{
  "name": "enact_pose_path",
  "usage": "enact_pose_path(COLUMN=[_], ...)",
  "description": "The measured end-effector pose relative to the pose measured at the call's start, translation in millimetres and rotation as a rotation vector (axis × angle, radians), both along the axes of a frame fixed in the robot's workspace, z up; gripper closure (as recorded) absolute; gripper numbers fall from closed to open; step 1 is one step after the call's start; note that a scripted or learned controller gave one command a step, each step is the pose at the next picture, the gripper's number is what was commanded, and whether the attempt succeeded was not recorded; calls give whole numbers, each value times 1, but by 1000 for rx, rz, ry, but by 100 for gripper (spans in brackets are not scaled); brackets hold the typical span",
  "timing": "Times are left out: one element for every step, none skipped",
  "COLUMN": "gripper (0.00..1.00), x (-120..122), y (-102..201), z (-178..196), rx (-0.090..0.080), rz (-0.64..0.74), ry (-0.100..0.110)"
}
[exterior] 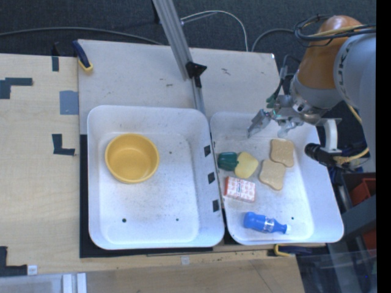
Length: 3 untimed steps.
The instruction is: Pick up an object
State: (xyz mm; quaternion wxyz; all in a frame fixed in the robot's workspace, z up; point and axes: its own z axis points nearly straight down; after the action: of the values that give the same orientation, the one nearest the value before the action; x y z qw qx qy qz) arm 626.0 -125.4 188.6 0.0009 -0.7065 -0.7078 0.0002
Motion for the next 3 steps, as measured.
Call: enact_pose_path(gripper=[0, 0, 0], x=[0, -6, -6], y=[0, 9, 9], z=[0, -51, -101], rx=[0, -1, -3], rz=[0, 0, 0], ry=[0, 5, -1])
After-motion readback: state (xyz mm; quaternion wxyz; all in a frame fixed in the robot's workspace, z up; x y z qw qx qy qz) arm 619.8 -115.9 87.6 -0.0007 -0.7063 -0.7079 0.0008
